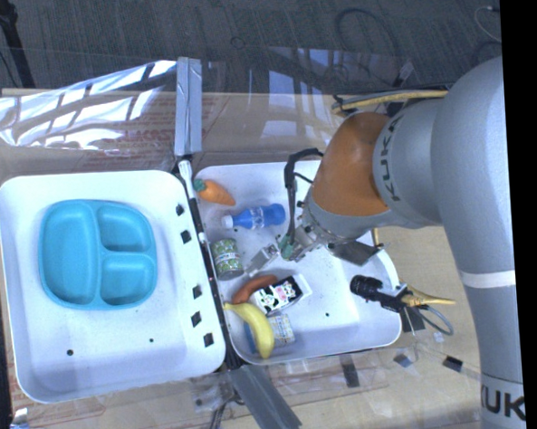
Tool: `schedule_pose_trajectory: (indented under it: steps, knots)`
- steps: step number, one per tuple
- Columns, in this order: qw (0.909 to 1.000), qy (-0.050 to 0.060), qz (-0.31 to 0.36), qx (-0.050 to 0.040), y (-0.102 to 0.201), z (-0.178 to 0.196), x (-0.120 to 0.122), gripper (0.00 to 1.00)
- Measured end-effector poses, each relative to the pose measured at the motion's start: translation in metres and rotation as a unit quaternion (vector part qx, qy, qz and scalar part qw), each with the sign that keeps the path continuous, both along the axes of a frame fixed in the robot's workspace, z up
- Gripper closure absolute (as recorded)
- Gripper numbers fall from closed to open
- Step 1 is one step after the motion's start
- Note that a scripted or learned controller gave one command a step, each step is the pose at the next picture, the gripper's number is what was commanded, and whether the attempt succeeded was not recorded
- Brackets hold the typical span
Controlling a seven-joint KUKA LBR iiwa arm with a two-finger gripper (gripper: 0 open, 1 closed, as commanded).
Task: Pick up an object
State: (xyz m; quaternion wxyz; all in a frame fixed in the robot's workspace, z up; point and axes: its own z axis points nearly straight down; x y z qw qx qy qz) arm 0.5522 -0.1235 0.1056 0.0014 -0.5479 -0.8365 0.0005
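Banana (255, 326) lies lengthwise toward bin's (367, 334) near edge, by gripper (284, 250).

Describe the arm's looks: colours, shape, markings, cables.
The arm is thick, rounded and grey, with an orange band above the wrist. Black "KUKA" lettering runs beside the band. A black cable loops along the wrist toward the small metallic gripper.

Cluttered objects (253, 255) in right bin (371, 325)
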Motion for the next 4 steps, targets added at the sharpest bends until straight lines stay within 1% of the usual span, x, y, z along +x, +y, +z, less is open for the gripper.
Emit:
schedule_pose_trajectory:
  steps: [1,2,3,4]
  knots:
    - [0.9981,-0.001,-0.062,-0.0006,-0.016,-0.014,0.09,0.0]
    - [0.9995,0.0,-0.031,-0.0031,0.019,-0.013,0.103,0.0]
    - [0.999,-0.001,-0.044,-0.0009,-0.049,-0.012,0.105,0.0]
    - [0.9995,-0.003,-0.031,-0.0011,-0.086,-0.012,0.106,0.0]
